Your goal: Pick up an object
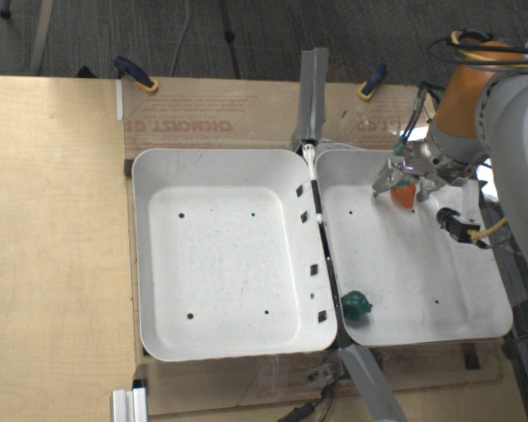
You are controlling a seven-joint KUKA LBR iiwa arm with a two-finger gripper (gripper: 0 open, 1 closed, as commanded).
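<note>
1. The gripper hangs over the back part of the right bin, reaching in from the right under the arm's orange band; its two fingers stand either side of a small orange object, which shows between them and just below their tips; I judge them closed on it, though whether the object is lifted off the floor or resting on it cannot be made out from this slant.

2. The orange object therefore lies straight beneath the hand, not off to any side; it looks short and stubby with no clear long axis, so the grasp angle seems to matter little; the coming move, as I judge it, turns on going straight up without the object slipping out.

3. Farther out, a green object sits near the front left corner of the same bin, close to the divider between the bins and well apart from the gripper; it lies toward the front and left of the hand; if the orange one drops, that is the other candidate.

4. The left bin lies beyond the divider, away from the arm.
</note>
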